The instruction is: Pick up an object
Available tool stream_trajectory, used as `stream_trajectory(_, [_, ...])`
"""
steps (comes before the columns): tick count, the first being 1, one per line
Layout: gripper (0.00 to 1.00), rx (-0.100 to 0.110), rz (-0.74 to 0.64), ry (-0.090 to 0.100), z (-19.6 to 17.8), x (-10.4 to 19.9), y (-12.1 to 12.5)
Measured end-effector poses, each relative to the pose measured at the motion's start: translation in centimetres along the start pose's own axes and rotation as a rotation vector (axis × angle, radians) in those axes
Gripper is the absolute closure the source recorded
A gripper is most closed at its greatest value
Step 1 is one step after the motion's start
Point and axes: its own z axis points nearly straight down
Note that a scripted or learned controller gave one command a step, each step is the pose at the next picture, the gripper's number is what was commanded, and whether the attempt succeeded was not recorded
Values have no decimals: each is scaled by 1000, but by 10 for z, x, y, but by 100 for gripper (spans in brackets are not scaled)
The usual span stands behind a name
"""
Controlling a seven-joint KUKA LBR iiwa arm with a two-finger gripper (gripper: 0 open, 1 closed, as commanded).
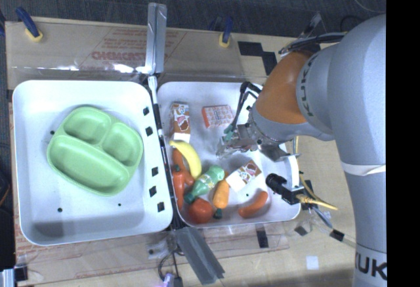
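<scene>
Over the right bin (197, 90) the grey arm (341, 102) reaches in from the right, orange band (285, 92) above the wrist. Gripper (230, 141) sits low in the bin's middle, just right of the banana (188, 157) and near-side of a small orange-white carton (216, 115); whether it grasps anything, cannot tell, view too blurred there. Second carton, brown-white (181, 117), lies at the far left of this bin. Near side holds a cluster: green toy vegetable (205, 183), carrot (222, 194), red tomato-like piece (200, 211), orange-red piece (180, 182) by the left wall, sausage (253, 204), white-red packet (244, 175) just right of the green one. Left bin (26, 148) holds a green divided tray (95, 150), well apart from the gripper.
</scene>
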Motion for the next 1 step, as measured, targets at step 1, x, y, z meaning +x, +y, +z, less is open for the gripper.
stream_trajectory(1, [0, 0, 0, 0, 0, 0, 0])
